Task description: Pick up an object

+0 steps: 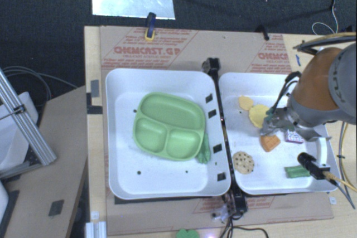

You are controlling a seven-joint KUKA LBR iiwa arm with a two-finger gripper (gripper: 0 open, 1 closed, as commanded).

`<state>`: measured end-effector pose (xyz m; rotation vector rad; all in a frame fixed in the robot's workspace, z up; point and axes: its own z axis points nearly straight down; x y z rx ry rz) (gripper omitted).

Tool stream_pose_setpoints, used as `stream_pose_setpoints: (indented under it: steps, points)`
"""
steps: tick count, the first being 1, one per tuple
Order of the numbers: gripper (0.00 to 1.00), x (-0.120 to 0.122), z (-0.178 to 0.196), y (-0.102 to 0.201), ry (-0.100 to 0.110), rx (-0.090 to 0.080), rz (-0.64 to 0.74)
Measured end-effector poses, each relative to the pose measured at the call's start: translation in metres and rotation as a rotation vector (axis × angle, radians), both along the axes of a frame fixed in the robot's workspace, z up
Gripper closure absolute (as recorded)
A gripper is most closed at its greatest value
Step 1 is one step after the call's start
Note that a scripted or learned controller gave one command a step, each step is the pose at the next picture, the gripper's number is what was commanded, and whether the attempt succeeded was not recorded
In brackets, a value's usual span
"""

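– Gripper (271,125) first: where does it sit?
– Low over the right bin (268,83), roughly above the middle of its floor. It is at the end of the grey arm (329,92), which comes in across that bin's right edge.
– Open or closed?
– I cannot tell; the wrist hides that from above.
– What could it pick up, and where?
– An orange piece (270,143) lies on the bin floor just beside the tip, on the side towards the bin's near edge. Whether the two touch I cannot say. A pale yellow round piece (257,115) lies just on the other side, towards the far edge. A smaller yellow piece (245,102) sits next to that one, closer to the bin's left wall.
– Anything else in that bin?
– A speckled cookie (243,162) lies by the near-left corner, apart from the tip. A green block (296,171) lies towards the near-right corner. A small white and purple item (293,136) lies close under the arm, towards the right edge.
– And the left bin (120,120)?
– It carries a green divided plate (169,126), lying flat around the middle. A darker green scrap (204,149) rests against the plate's side nearest the bin's right wall.
– What do the bins rest on?
– A sheet of printed cardboard (167,44), with the two bins side by side on it, their inner walls meeting
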<state>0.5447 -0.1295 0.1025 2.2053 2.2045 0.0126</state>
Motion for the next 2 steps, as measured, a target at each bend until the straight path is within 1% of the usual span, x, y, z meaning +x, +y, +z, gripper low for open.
stream_pose_setpoints:
  steps: [1, 2]
  points:
    - [0.00, -0.001, -0.001, 0.000, 0.002, 0.001, 0.000]
    - [0.00, -0.005, 0.031, -0.005, 0.020, 0.011, 0.001]
